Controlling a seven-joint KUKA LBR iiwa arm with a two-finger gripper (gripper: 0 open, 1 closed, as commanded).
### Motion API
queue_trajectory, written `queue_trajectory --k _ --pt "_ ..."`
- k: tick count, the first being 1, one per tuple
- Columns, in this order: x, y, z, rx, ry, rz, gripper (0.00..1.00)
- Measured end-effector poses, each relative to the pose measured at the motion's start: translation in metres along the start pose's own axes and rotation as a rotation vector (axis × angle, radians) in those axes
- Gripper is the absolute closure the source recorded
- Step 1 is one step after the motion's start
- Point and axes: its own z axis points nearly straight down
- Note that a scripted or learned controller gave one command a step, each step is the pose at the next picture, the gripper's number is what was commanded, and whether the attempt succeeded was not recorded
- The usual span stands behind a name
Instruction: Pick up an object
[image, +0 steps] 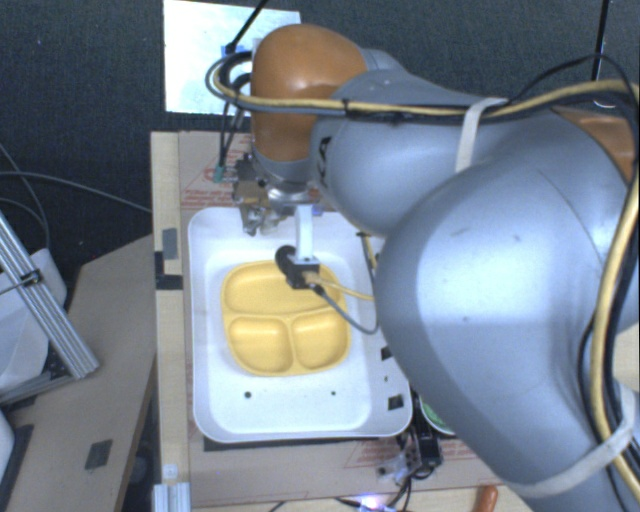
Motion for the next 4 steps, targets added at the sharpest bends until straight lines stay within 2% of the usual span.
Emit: queue_trajectory --k 1,2,3,4 --pt "0.005 -0.090 -0.030 0.008 -0.001 -0.001 1.00" --pt "0.005 -0.156 -0.034 0.010 -0.002 -0.001 1.00" --pt "-0.010 -0.184 -0.047 0.007 -0.001 0.003 1.00" --pt "-0.037 -0.120 0.001 0.002 -0.002 0.005 1.00"
